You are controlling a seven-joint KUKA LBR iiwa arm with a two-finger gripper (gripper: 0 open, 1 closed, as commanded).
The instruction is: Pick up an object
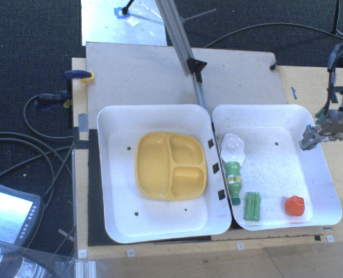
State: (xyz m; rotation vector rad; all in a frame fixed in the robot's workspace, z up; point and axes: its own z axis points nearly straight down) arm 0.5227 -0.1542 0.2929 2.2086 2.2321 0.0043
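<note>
The right bin holds a clear plastic bottle with a green label lying along its left wall. A small green ridged object lies near the front. To its right an orange-red object sits in the front right corner. My gripper hangs at the bin's right rim, above and well back from the orange-red object. Nothing shows between its fingers.
The left bin holds a yellow divided plate. A metal pole slants down from the top to the gap between the bins. Cables and a teach pendant lie left of the bench.
</note>
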